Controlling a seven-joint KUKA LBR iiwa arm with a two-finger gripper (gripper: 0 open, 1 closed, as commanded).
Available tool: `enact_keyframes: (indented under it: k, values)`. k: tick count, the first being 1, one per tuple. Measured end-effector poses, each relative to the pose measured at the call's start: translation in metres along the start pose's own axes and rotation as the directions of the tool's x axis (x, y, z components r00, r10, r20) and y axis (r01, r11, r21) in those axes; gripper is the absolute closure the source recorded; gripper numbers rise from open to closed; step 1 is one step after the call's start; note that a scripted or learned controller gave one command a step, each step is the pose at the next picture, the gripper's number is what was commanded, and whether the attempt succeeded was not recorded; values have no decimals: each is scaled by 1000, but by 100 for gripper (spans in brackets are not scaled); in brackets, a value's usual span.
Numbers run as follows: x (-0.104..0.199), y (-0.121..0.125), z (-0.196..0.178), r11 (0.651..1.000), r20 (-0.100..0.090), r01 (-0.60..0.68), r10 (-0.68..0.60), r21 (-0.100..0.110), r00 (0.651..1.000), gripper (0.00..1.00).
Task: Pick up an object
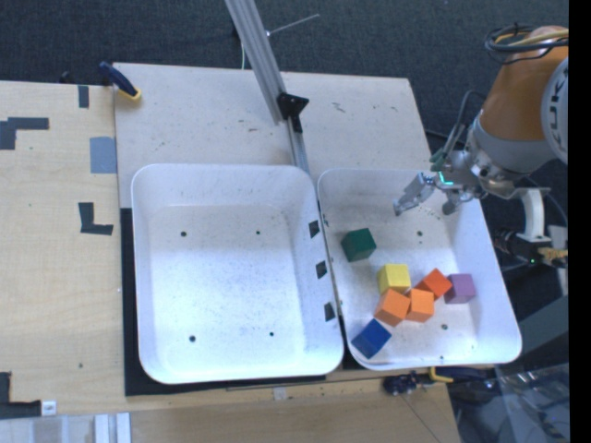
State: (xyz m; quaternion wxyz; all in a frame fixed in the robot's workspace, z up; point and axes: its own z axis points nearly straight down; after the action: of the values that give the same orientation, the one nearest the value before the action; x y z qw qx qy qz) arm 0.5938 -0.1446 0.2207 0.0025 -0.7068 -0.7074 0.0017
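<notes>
The right bin [480,247] holds several small blocks. A green block [358,244] lies alone near its middle. Toward the front sit a yellow block [395,277], two orange blocks [394,306] [422,305], a red-orange block [436,284], a purple block [461,288] and a blue block [371,338]. My gripper [427,197] hangs over the bin's back right part, open, with nothing between its fingers. It is to the right of and behind the green block, clear of every block.
The left bin [148,247] stands beside the right one. A slanted metal pole [263,58] crosses the bench above the gap between the bins. A blue and yellow tool [120,81] lies at the bench's back left.
</notes>
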Motion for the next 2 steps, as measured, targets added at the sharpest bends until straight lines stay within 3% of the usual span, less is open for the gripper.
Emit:
enact_keyframes:
  k: [1,2]
  values:
    - [0,1,-3,1000,1,1,-1,-4,1000,0]
    - [-1,3,62,1000,1,0,0,2,1000,0]
